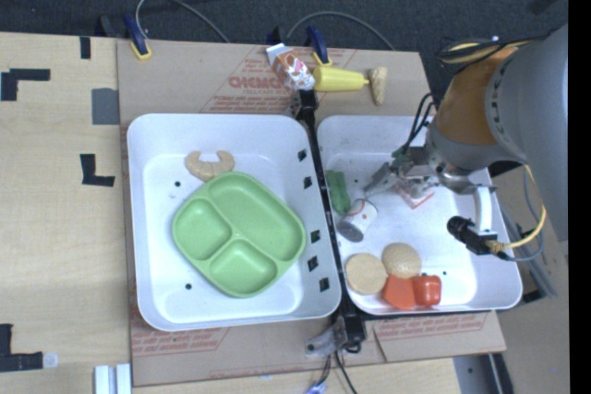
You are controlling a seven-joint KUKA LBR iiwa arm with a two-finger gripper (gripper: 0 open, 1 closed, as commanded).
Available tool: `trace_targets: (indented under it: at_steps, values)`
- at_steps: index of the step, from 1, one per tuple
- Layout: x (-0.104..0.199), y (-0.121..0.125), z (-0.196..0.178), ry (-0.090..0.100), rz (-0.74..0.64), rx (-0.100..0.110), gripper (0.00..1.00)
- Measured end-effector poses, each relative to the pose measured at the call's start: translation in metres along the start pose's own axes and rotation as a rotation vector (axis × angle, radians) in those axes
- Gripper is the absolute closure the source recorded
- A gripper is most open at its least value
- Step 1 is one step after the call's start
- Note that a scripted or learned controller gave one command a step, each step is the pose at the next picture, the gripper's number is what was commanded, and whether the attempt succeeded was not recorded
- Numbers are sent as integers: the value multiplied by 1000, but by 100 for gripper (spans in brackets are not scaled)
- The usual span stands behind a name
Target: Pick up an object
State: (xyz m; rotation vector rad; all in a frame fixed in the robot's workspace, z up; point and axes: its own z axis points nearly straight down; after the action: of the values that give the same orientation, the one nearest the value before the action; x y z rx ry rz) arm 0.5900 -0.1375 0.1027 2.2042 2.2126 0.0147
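Reaching in from the right, the arm holds its gripper low over the right bin; whether anything sits between its tips cannot be told at this slant. The nearest candidates lie to the lower left of the tips: a small white cup, tipped on its side, and a green strip just beside the wall that divides the two bins. The cup's long axis appears to run on a diagonal — roughly in line with the gripper's own reach; the strip runs nearly parallel to the dividing wall. A small red-and-white item lies close beneath the wrist, too blurred to identify. Further toward the near edge of the same bin sit two tan rounds, touching each other, and an orange-red block just beside them. The left bin holds a green divided plate and a tan crescent near the plate's far rim; both are well apart from the gripper. Judgement: the coming move turns on a short travel to the lower left — the cup is the closest target, and a grasp across its short axis would suit it better than one along its length; nothing appears lifted yet.
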Motion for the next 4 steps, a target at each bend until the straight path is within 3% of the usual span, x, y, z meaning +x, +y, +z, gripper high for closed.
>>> trace_targets:
  at_steps: [1,2,3,4]
  values:
    - [-36,51,-8,5,3,20,0]
    - [21,77,12,-1,1,3,0]
    - [20,78,1,-6,0,0,100]
    - [19,78,1,-6,0,1,0]
